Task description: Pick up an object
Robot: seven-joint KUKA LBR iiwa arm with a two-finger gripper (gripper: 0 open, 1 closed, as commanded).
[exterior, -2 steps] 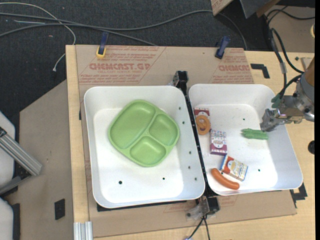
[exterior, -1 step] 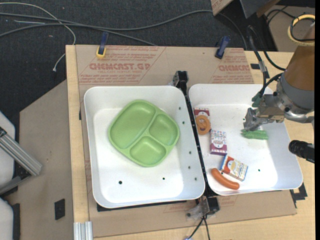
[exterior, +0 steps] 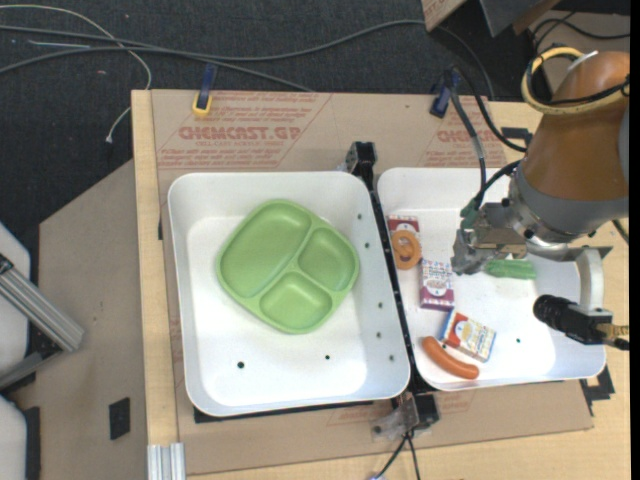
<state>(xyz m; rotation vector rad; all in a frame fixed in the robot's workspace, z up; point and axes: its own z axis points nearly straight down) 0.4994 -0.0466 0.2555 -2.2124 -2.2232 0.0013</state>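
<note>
The gripper (exterior: 478,251) hangs low over the right bin (exterior: 560,363), and from this high view I cannot tell how the fingers stand, because the wrist body covers them. This is the first risk, in my judgement: the small things lie close together, so a descent here may land between two of them and close on nothing. Just beside the gripper a green object (exterior: 512,268) looks out from under the wrist, and a purple packet (exterior: 436,284) lies just to its left. If the fingers come down on an edge of the flat packet, it may only slide on the smooth bin floor. A push could also send a thing against the bin wall, where a grasp is harder.

The left bin (exterior: 200,228) holds one large thing, a green divided plate (exterior: 288,265), lying flat near the middle. It is wide and shallow, so I think it is hard for two fingers to take.

The right bin holds the smaller things. From the larger ones down: the purple packet, a red carton (exterior: 404,241) nearer the far wall, a small colourful box (exterior: 470,337), and a sausage-shaped toy (exterior: 449,358) touching that box near the front rim.
</note>
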